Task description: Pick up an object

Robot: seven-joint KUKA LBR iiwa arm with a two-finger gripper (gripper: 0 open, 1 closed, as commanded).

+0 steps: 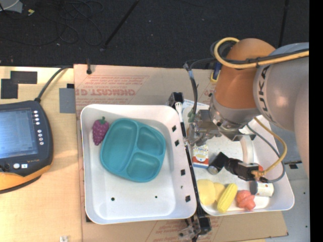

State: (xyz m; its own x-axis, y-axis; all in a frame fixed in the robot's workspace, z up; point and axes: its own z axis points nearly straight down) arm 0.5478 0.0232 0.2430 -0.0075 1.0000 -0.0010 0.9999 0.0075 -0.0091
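**Carrier.** We list two shallow white plastic bins side by side on the bench: the left bin (131, 205) and the right bin (283, 201).

**Left bin.**
- One teal divided plastic plate (133, 149) lies at the middle and tilts toward the far edge.
- One purple toy bunch of grapes with a green stem (100, 130) sits by the far left corner, touching the plate's rim.

**Right bin.**
- One small white carton with red and blue print (201, 155) sits against the left edge.
- One pale yellow rounded lump (206, 190) lies near the near left corner.
- One yellow toy corn cob (227, 196) lies just beside the lump.
- One coral-pink knobbly toy (245, 199) lies by the near edge.
- One white cylinder (263, 189) lies toward the near right corner.

**Robot.** The grey arm with the orange band (242, 84) reaches over the right bin. Its gripper (198, 131) hangs at the bin's left edge, just beyond the carton. We cannot tell whether the pincer is wide, narrow or holding anything, because the wrist hides it.

**Step in hand.** We judge this to be the approach, with nothing lifted yet. The carton is the nearest candidate.

**Next move.** The gripper must centre over the carton and keep clear of the bin wall. It then needs a straight descent and a close on the carton's narrow sides.
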